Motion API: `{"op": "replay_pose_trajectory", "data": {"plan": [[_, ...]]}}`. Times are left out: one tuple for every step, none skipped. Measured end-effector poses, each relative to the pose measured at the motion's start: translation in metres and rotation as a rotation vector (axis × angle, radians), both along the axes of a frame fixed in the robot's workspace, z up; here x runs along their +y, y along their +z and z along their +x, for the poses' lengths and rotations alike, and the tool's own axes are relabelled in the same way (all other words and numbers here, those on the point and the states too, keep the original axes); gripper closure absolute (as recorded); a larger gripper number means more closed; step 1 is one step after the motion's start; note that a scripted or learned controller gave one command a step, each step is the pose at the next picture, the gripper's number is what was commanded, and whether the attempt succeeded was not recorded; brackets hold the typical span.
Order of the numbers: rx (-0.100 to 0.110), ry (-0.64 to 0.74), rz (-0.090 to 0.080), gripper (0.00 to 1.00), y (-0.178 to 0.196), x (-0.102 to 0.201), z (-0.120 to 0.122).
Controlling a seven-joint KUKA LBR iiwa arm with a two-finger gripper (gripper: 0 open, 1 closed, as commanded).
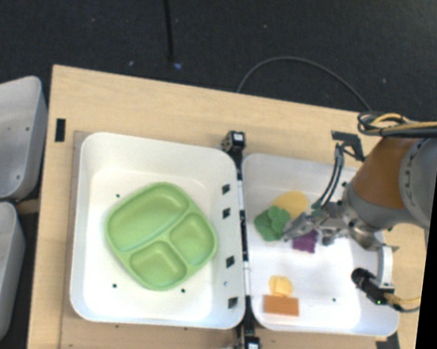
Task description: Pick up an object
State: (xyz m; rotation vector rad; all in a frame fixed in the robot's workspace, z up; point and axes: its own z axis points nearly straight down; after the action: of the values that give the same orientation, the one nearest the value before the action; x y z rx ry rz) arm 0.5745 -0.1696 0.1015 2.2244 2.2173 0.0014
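No legible text (nor any labels).

Grey arm point(393, 181) reaching in from right, end effector point(308, 224) low, angled leftward.

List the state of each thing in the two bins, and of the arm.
Green three-compartment plastic plate: flat in the left white bin, nothing in its compartments.
Green lumpy object: lying in the right white bin, beside the gripper.
Yellow rounded object: lying behind the green one.
Purple object: at the gripper.
Small yellow piece: lying loose.
Orange block: lying flat.
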Motion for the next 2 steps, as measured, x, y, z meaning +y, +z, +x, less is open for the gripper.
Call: {"op": "replay_pose_trajectory", "data": {"plan": [[-0.006, -0.004, -0.003, 1.0, 0.012, -0.002, 0.001], [-0.004, 0.007, -0.002, 1.0, 0.063, 0.007, 0.003]]}}
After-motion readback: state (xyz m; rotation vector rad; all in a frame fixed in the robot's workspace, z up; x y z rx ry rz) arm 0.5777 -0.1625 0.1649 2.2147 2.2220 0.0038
